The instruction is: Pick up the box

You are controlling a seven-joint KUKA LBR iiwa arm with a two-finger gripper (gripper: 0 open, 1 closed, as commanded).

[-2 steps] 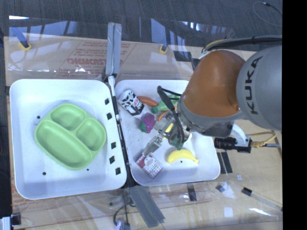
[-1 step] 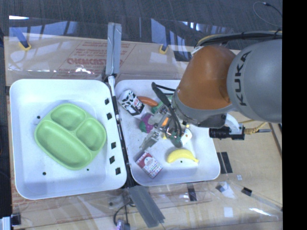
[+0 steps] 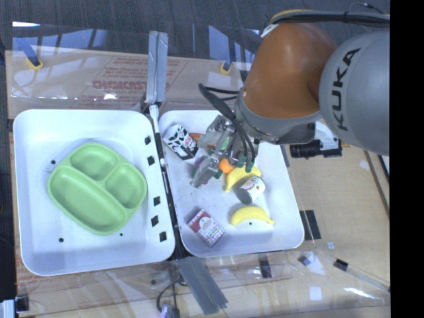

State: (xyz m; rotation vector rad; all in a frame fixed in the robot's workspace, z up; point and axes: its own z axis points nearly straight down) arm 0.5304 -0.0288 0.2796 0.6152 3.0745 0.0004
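Observation:
The box (image 3: 205, 226) is small, red and white, and lies flat near the front edge of the right bin (image 3: 285, 234). My gripper (image 3: 206, 174) hangs over the middle of that bin, behind the box and apart from it. It is open, its fingers point toward the front left, and nothing is between them. The arm's orange band and grey wrist cover the bin's back right part.
A black-and-white cow-patterned item (image 3: 177, 140) lies at the right bin's back left. Two yellow bananas (image 3: 251, 216), an orange piece (image 3: 227, 165) and a white cup (image 3: 253, 188) sit just right of the gripper. A green divided plate (image 3: 97, 187) rests in the left bin (image 3: 33, 244).

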